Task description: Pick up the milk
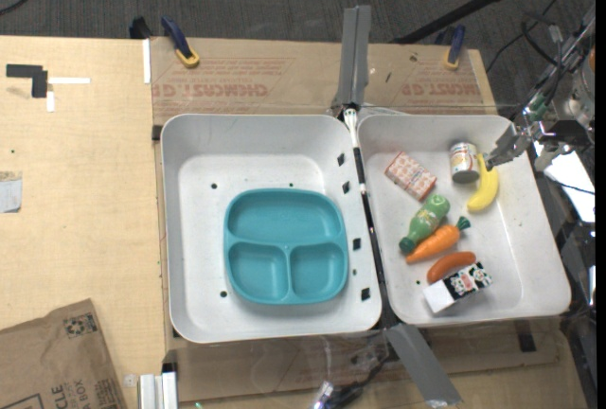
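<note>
The milk point(457, 287) is a small white carton with black cow patches. It lies on its side near the front edge of the right bin point(530, 237), just in front of a red sausage point(451, 265). My gripper point(502, 150) hangs over the bin's back right corner, beside the top of a banana point(484, 187) and a small can point(463, 161). It is far from the milk and nothing shows in its grasp.
The right bin also holds a pink box point(410, 175), a green bottle point(426, 218) and a carrot point(437, 240). In the left bin point(189, 208) lies a teal divided plate point(286, 246). Clamps and cables sit behind the bins.
</note>
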`<act>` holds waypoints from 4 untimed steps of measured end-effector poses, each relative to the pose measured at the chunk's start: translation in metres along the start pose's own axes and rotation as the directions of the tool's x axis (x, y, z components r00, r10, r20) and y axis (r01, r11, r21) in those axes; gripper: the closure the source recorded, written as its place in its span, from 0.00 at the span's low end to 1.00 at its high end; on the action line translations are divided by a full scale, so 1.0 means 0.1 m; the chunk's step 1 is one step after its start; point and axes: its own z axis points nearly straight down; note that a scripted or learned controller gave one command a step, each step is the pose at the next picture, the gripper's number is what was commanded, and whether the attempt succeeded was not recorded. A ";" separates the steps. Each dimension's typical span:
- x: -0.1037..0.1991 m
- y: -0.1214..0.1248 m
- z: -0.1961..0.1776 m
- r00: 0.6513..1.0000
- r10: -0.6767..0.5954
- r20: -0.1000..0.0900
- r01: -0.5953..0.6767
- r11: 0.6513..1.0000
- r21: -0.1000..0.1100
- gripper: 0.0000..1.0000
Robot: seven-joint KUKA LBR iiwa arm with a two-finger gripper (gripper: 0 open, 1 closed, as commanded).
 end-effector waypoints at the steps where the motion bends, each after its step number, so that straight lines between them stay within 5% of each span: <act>1: -0.07 -0.71 1.41 0.914 -0.406 -0.001 0.406 0.914 -0.002 0.00; 2: 0.35 -0.71 1.99 0.864 -0.504 0.000 0.504 0.864 -0.003 0.00; 3: -0.15 -0.02 -0.93 0.732 -0.681 0.004 0.681 0.732 -0.003 0.00; 4: -0.42 -0.71 0.45 0.557 -0.830 0.003 0.830 0.557 -0.002 0.00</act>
